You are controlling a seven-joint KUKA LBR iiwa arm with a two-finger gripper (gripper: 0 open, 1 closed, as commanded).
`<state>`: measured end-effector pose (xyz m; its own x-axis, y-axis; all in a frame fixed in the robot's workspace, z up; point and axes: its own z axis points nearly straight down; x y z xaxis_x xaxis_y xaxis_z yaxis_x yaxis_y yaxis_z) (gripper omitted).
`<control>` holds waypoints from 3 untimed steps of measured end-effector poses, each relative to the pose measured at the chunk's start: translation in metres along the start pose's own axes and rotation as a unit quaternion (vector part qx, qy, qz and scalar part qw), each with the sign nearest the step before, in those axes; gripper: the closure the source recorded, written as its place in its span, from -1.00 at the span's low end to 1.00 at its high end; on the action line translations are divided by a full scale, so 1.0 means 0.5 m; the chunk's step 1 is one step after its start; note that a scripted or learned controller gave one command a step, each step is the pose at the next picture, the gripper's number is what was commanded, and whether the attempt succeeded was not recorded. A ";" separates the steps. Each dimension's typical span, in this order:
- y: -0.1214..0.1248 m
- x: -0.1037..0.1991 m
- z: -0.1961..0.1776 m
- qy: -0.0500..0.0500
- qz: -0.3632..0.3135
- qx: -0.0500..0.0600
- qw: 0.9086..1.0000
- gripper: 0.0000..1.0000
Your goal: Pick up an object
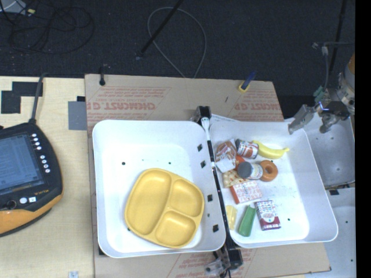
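Observation:
The right white bin [316,172] holds several small items. Among them are a yellow banana [271,150], a small can [247,149], a brown donut [269,171], a red-and-white box [247,191], a red carton [267,215] and a green piece [247,220]. My gripper [314,119] hangs above the bin's far right corner, up and to the right of the banana. Its two grey fingers [298,120] stand apart, with nothing between them.
The left white bin [116,149] holds a yellow divided plate [164,207]. A black divider [210,172] runs between the bins. A teach pendant [23,172] lies at the far left of the bench. Cables lie on the dark floor behind.

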<state>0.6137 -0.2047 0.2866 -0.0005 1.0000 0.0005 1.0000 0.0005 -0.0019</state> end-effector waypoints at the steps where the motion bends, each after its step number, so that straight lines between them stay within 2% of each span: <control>1: -0.141 0.119 0.253 0.004 0.000 0.009 1.000 -1.00; 2: -0.245 0.174 0.397 -0.004 0.000 -0.006 1.000 -1.00; 3: -0.266 0.216 0.388 -0.007 0.003 -0.011 1.000 -1.00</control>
<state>0.4802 -0.0966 0.0926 0.0048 0.9999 -0.0136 0.9998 -0.0045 0.0204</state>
